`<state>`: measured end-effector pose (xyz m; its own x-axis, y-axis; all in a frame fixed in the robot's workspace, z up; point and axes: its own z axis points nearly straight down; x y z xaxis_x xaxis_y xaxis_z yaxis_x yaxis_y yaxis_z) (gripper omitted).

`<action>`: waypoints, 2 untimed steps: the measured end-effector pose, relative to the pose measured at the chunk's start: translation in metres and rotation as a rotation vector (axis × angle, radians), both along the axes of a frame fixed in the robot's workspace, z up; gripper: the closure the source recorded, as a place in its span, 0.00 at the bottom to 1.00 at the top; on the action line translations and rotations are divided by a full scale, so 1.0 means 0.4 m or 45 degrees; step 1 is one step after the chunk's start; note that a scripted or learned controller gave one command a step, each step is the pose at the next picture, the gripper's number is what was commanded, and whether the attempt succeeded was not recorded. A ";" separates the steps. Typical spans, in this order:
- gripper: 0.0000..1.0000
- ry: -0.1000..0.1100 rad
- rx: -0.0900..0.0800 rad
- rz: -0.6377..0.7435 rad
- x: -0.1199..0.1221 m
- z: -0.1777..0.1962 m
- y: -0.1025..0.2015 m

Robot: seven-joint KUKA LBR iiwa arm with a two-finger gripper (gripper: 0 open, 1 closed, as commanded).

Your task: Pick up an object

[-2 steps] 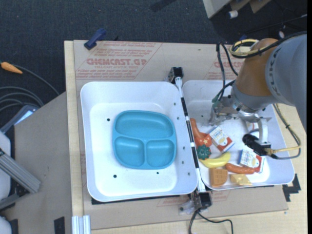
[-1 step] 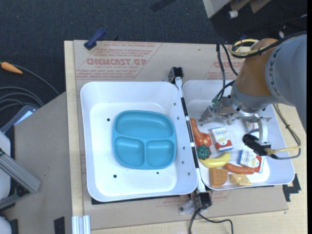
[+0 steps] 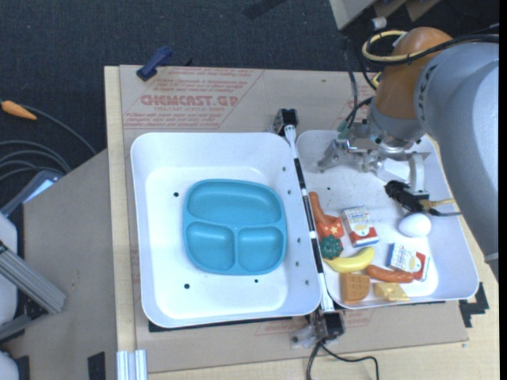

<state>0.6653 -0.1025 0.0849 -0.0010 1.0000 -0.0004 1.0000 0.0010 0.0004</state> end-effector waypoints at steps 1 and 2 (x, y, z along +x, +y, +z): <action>0.00 0.003 0.002 -0.001 -0.083 -0.001 0.027; 1.00 0.002 0.001 -0.001 -0.082 0.024 0.028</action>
